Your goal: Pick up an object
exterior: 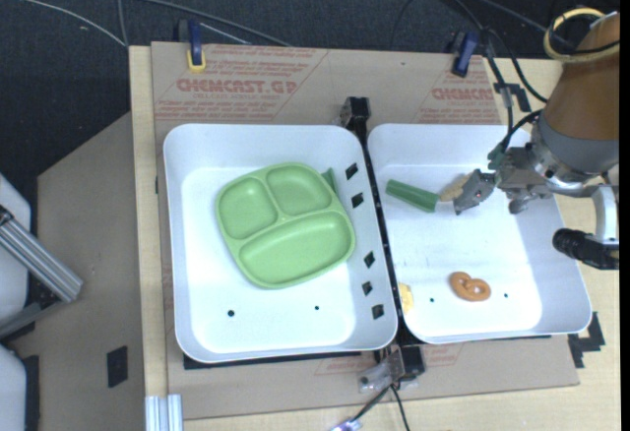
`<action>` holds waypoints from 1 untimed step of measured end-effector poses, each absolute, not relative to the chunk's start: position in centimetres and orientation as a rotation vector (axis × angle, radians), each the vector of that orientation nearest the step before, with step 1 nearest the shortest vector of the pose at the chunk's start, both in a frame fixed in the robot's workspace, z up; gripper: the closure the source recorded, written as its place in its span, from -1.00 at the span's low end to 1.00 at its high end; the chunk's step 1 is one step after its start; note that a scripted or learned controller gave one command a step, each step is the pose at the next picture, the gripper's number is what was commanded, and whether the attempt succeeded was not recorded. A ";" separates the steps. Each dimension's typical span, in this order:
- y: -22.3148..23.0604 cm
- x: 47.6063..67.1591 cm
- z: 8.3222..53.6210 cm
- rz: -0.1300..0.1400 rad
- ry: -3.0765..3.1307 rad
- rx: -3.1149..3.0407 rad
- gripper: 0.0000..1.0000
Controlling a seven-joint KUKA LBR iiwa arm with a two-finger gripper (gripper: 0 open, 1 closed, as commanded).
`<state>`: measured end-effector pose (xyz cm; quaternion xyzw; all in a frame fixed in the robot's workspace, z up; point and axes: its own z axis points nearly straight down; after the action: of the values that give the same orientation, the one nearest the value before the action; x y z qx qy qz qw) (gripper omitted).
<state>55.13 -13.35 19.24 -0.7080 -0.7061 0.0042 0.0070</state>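
Two shallow white bins sit side by side on a pale board printed with red lettering. The left bin [187,252] holds one thing: a light green plate [285,224], smooth plastic with rounded corners, divided into three wells, two small ones at the far side and one wide one nearer the camera. It lies flat near the middle of the bin, turned slightly off square.

The right bin [532,311] holds three loose things. One is a dark green stick [410,195], a short, smooth bar lying flat in the far left part of the bin. One is a pretzel [471,287], orange-brown, a small looped shape, lying near the front of the bin, well apart from the stick. One is a small yellow bit [405,297] at the front left corner, against the bin wall; its shape is too small to make out.

The gripper [471,195] reaches in from the right, low over the far part of the right bin, its dark metal tip just beside the right end of the stick. Whether the tip is spread or closed cannot be told, and nothing is seen clamped in it.

Two blue clamps [196,43] [463,51] pin the board's far edge. A row of small black clips runs along the seam between the bins.
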 end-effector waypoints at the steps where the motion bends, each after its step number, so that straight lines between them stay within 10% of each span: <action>1: -13.3 55.5 20.0 0.000 -2.221 -2.219 -1.00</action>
<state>55.45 -13.32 19.99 -0.7068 -0.7074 -0.0001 0.0010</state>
